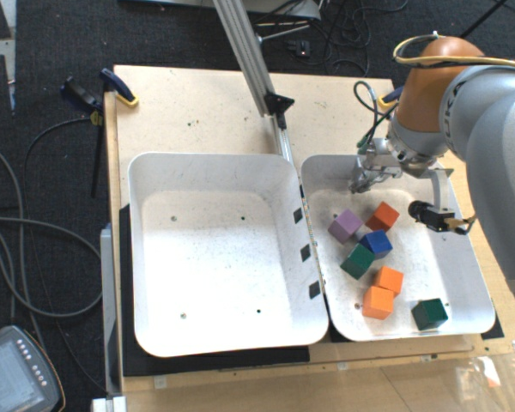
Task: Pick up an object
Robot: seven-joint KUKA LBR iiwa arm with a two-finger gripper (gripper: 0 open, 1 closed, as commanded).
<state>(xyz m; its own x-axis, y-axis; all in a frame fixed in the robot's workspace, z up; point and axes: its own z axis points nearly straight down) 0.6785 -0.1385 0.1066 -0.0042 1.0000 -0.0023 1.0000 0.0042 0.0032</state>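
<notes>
My pincer [366, 178] hangs in the upper right of the frame, over the far end of the right bin [476, 303]; whether it is released or clenched I cannot tell, for it is small and dark against the bin wall; my grey arm with its orange band [429, 80] fills the upper right corner above it. Below and just to the lower right of my pincer lie the blocks; a purple cube [345, 225] sits nearest, with a red-orange cube [383, 216] beside it toward the right; a blue cube [378, 243] touches a dark green cube [357, 261] just below those; two orange cubes lie lower still, one [390, 278] above the other [378, 301], close together; a second dark green cube [429, 313] rests alone near the lower right corner of the bin. The left bin [146, 230] sits beside it at centre frame; a metal rail [245, 41] slants down from the top toward the gap between the bins.
</notes>
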